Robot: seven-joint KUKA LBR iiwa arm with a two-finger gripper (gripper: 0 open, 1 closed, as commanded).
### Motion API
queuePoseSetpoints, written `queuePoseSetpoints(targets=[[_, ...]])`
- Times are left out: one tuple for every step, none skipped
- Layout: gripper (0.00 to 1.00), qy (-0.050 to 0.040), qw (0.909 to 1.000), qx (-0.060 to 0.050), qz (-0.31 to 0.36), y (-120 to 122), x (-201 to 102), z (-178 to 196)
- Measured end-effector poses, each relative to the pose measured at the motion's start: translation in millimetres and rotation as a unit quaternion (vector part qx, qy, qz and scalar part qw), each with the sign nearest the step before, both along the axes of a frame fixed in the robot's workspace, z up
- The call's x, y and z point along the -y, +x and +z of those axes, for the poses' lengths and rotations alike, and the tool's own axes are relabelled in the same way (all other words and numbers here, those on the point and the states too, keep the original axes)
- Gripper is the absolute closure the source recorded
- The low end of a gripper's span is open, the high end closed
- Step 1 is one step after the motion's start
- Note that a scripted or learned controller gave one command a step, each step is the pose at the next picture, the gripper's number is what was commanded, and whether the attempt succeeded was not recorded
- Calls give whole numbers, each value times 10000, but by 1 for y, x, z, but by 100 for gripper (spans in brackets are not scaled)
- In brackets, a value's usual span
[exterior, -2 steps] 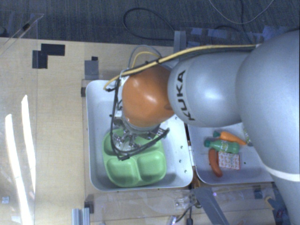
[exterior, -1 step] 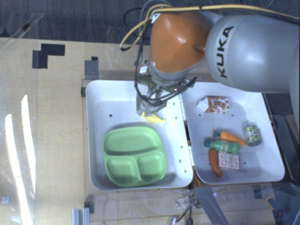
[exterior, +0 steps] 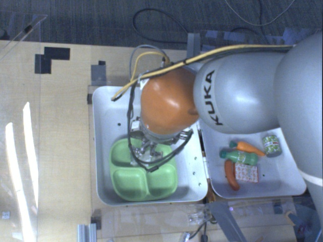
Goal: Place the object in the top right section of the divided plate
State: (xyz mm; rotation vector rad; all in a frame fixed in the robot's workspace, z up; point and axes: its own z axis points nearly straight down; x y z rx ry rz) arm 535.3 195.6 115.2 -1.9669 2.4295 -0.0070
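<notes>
Nearest, along the bottom of the frame, the 2 white bins sit side by side on the pale wooden worktop (exterior: 50, 150). The left bin (exterior: 102, 135) holds 1 green divided plate (exterior: 132, 184), which lies in the bin's lower half. 3 of its sections show, at lower left, lower right and upper left, and all 3 are bare green. The plate's upper right part is covered by the arm.

The right bin (exterior: 285, 178) at lower right holds 5 loose things, close together and left of its middle:
- 1 red sausage-shaped piece (exterior: 231, 176) lying nearest
- 1 small square patterned packet (exterior: 246, 173) just beside it
- 1 green bottle (exterior: 241, 157) on its side
- 1 orange carrot (exterior: 248, 146) beyond the bottle
- 1 small can with a green label (exterior: 271, 144) further right

Which of them is the task's object cannot be told.

At mid-frame the gripper (exterior: 149, 151) hangs over the plate's upper right area, wrapped in black cable. Whether it is open, closed or gripping anything cannot be told, because the orange band (exterior: 165, 105) and wrist hide it from above. The grey arm (exterior: 247, 92) fills the right of the frame.

Further up, 1 yellow cable (exterior: 222, 50) runs along the arm. 2 black marks (exterior: 50, 58) sit on the worktop at upper left, and thin black cables (exterior: 151, 15) lie on the dark floor at the top.
</notes>
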Motion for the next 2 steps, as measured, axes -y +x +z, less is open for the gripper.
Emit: queuePoseSetpoints(targets=[[100,-1,9949,1,1005,48,45,82],[100,-41,9564,-16,2921,32,8,-25]])
